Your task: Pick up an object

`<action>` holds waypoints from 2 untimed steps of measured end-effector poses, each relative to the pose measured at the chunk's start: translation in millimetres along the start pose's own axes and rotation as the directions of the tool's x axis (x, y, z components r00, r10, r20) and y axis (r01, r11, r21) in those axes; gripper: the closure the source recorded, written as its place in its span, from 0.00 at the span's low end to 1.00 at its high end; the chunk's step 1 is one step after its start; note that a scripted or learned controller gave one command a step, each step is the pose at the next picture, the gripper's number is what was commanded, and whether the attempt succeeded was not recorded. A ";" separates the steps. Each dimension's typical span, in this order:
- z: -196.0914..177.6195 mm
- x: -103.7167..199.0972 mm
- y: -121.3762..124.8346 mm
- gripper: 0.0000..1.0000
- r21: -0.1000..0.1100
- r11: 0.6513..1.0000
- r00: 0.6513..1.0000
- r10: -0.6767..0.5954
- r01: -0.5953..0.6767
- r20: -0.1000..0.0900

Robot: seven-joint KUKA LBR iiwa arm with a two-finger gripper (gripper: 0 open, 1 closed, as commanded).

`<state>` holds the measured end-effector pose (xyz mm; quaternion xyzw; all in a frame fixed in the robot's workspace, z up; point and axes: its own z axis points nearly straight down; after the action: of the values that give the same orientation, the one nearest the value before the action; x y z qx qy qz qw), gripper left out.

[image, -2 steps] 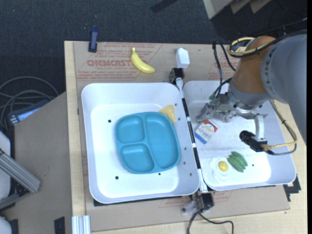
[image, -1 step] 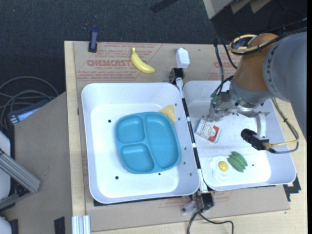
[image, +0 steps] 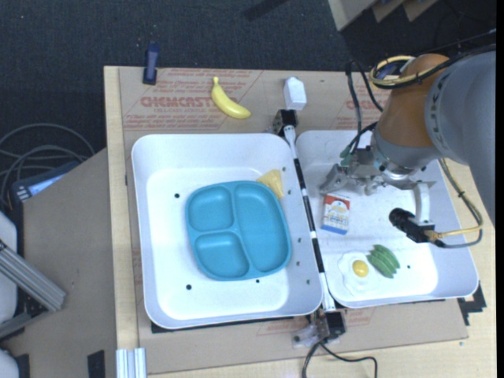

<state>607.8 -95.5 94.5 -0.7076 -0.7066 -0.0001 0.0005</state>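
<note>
Dark carpet surrounds a cardboard-topped bench [image: 181, 105] bearing two shallow white bins side by side. Within the right bin [image: 453, 278] lies a small white carton [image: 336, 213] with red and blue print, near the bin's left wall and flat on the floor. Just above it hangs the gripper [image: 356, 173] at the end of the grey arm [image: 461, 105], whose orange band [image: 405, 116] sits above the wrist — whether its fingers are apart or together I cannot tell, and nothing shows between them. Nearer the front of that bin rest a toy fried egg [image: 358, 270] and, just beside it, a green pod-like piece [image: 384, 260]. The left bin [image: 157, 290] holds a blue divided tray [image: 236, 228] with a yellow wedge [image: 272, 182] touching its far corner. Behind the bins, on the cardboard, lie a banana [image: 228, 101] and a small white block [image: 295, 93] — a dark blue object [image: 150, 63] sits at the bench's far-left edge.
</note>
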 end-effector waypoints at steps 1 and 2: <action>4.9 0.2 -6.2 0.00 0.002 1.000 1.000 -0.001 0.001 0.000; -5.2 0.2 -5.7 1.00 0.000 1.000 1.000 0.000 0.000 0.000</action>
<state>602.1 -95.3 99.7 -0.7076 -0.7066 -0.0001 0.0005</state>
